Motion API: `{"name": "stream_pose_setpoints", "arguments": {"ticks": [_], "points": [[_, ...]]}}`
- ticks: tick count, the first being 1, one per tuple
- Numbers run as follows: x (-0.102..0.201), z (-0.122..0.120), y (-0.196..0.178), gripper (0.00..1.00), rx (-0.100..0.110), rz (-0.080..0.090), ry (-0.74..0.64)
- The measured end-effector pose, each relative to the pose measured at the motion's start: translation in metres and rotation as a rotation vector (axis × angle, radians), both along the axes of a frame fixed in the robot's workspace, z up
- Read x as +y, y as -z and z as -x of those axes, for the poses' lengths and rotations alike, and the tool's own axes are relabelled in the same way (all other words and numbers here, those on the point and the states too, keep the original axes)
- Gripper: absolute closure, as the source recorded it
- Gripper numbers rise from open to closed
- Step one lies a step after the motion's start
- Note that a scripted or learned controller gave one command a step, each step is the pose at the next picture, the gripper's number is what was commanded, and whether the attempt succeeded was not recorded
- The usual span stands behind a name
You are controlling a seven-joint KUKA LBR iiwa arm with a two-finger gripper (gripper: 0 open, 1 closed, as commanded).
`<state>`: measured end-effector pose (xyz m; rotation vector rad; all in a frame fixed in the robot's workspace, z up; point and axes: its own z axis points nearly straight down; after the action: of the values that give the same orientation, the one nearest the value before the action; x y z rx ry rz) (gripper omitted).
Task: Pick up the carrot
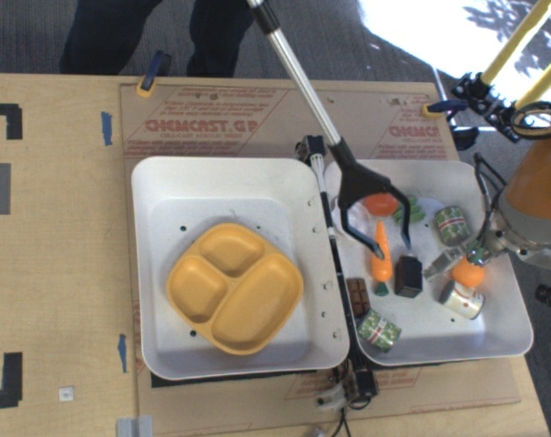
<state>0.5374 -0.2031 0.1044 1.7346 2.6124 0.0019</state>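
Clearly the coming move turns on how the carrot (381, 255) lies from the claw (450, 264): it sits to the claw's left, across a small gap, in the right bin (512, 335). Its long axis runs roughly near to far, thin tip toward the far side and thick end toward the near side, only slightly tilted. A black block (408, 277) rests between carrot and claw, just beside the carrot's thick end. A long grabber tool (366, 194) comes down from the far side, its black tongs arching around the carrot's far tip. The claw hovers low over the bin's right part, close to a small orange-topped bottle (466, 289); whether it stands wide or narrow cannot be told, and nothing is visibly held. Reaching the carrot likely means travelling left past the block.
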Motion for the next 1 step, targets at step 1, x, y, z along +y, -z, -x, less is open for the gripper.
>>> {"name": "stream_pose_setpoints", "arguments": {"ticks": [1], "points": [[0.0979, 0.0202, -0.0001, 0.0, -0.016, 0.005, 0.173]]}}
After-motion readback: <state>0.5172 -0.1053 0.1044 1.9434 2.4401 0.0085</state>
